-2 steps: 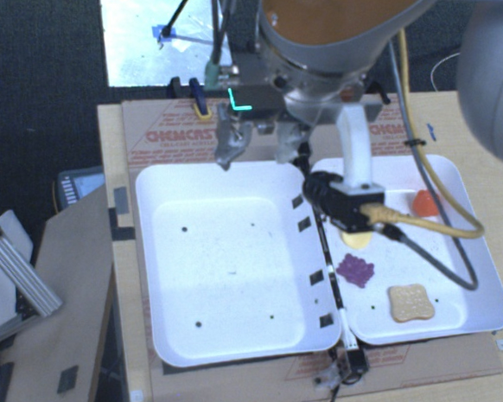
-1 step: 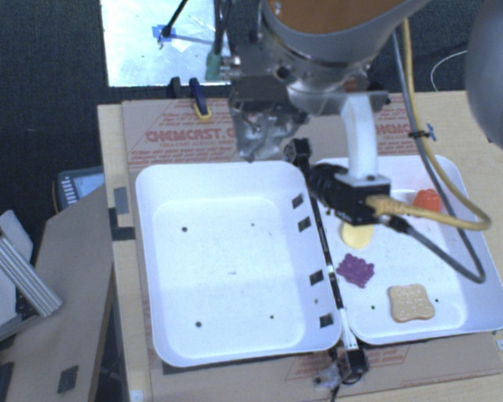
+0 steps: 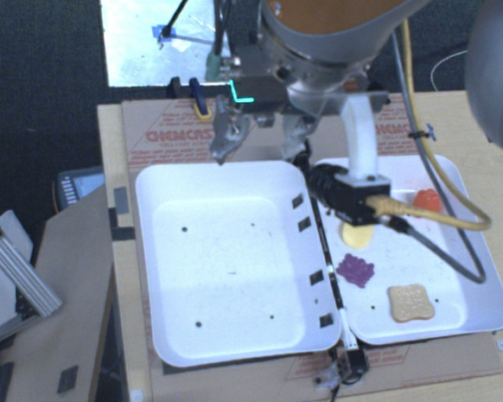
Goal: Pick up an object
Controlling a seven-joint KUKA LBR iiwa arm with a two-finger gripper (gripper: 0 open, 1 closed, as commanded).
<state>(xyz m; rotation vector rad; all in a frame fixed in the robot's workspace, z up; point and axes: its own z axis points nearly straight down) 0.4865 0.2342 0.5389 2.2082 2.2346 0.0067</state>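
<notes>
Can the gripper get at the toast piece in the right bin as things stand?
Probably yes. The toast piece lies flat and alone near the front of the right bin, apart from the purple piece, with nothing over it. The gripper hangs open over the far rim of the left bin.
</notes>
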